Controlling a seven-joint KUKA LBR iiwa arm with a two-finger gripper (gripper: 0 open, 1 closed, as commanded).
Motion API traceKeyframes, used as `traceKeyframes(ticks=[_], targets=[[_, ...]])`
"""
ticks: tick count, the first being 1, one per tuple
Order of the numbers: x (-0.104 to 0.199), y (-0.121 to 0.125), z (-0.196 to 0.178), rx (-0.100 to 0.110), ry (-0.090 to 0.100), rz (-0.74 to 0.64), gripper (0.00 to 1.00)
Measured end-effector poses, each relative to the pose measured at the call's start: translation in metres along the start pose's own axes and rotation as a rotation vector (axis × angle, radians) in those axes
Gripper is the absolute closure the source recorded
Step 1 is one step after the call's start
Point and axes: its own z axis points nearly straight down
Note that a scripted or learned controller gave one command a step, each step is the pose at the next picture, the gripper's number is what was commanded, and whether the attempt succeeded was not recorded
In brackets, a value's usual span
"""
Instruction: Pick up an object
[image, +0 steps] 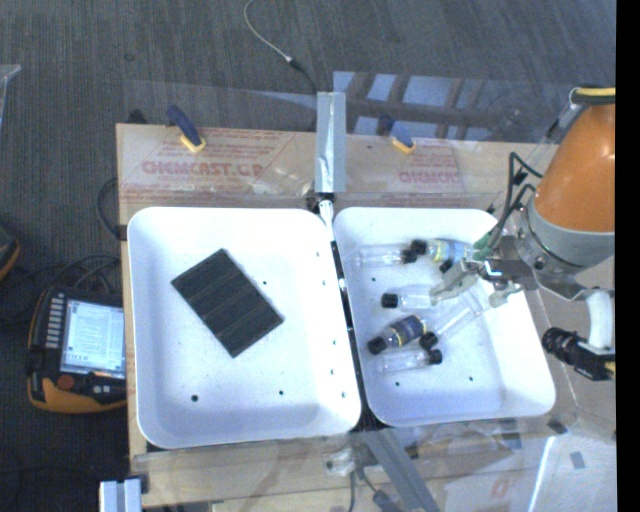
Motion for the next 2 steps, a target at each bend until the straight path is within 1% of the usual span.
traceKeyframes(ticks=[1, 2], targets=[[-0.05, 0.042, 0.145, -0.016, -0.005, -0.183, 0.0], [-0.065, 0.101, 0.182, -0.02, -0.004, -0.226, 0.0]])
